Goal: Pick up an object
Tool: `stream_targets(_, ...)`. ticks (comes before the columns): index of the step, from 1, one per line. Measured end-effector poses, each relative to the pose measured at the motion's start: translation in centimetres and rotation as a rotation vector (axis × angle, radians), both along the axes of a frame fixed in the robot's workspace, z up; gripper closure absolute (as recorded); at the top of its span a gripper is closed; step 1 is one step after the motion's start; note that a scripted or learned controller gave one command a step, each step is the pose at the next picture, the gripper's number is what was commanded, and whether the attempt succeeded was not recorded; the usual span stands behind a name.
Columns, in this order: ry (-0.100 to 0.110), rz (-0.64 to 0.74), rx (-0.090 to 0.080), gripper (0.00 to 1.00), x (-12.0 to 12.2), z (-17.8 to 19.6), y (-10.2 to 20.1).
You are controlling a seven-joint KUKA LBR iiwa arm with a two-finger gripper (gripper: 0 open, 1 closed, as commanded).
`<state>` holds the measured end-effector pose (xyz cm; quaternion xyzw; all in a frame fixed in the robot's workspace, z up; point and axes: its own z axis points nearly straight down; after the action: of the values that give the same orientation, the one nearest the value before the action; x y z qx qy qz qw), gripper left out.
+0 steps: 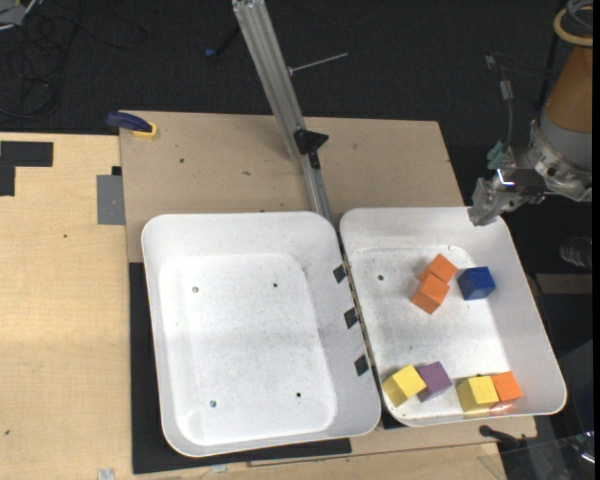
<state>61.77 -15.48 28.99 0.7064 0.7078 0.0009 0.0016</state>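
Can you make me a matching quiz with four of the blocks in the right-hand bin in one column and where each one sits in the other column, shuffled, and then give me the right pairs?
Things:
1. blue block
2. purple block
3. orange pair of blocks
4. orange block at the front

Places:
A. touching the yellow block at the bin's front left
B. middle of the right bin, just left of the blue one
C. front right corner, touching another yellow block
D. nearest the bin's right wall, halfway back

Pairs: 1-D, 2-A, 3-B, 4-C
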Motion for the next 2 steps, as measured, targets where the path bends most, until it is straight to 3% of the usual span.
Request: stream_targets(2,0.009,0.001,0.003,1.0,-1.0,-3.5,9.5)
